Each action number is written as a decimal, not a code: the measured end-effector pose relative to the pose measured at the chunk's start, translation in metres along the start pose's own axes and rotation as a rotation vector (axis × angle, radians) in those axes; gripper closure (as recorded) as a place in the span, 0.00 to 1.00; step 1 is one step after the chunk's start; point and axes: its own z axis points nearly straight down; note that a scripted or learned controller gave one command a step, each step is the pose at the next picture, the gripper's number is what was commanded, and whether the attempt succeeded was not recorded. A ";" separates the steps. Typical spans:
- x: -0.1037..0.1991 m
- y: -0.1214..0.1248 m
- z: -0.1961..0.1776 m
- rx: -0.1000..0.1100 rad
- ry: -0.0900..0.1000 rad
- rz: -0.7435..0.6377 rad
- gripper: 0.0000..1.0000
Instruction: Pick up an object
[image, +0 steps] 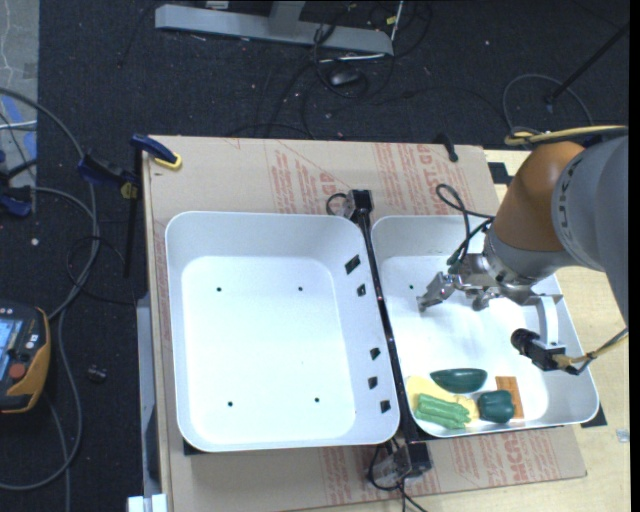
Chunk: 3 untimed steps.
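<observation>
My gripper (458, 298) hangs over the middle of the right bin (400, 245), with the arm reaching in from the right. Its two metal fingers stand apart, open, with nothing between them. Several objects lie together at the bin's near end, well below the gripper: a dark green rounded piece (459, 379) on a yellow piece (422, 384), a light green ribbed object (442, 410), a teal lump (496, 405) and a small orange-brown block (508, 385).
The left bin (190, 300) sits beside the right one, split from it by a black divider (378, 320). Both rest on a cardboard sheet (250, 170). Cables and a blue clamp (150, 150) lie off the bench.
</observation>
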 end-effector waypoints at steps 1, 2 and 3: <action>0.000 0.001 -0.013 -0.005 -0.001 0.000 1.00; -0.005 -0.003 -0.073 -0.009 -0.002 0.001 1.00; -0.005 -0.005 -0.115 -0.007 -0.001 0.000 1.00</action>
